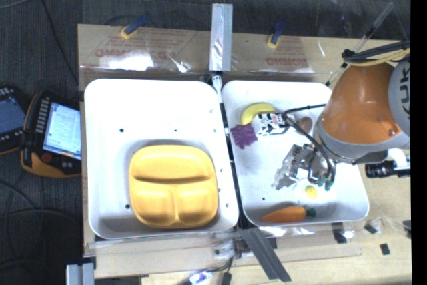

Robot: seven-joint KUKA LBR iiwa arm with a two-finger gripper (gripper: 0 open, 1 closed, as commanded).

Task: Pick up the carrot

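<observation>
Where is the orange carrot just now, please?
The orange carrot lies along the near edge of the right white bin, just below the pincer.

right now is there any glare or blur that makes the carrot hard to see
In the camera view the orange carrot with its green stub is sharp enough, lying by the near wall of the right white bin; glare sits on the clear plastic sheet behind the bins; the pincer looks slightly soft.

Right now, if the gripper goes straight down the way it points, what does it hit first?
Probably bare floor of the right bin, since the gripper hangs above and left of the carrot. Depth is hard to judge.
</observation>
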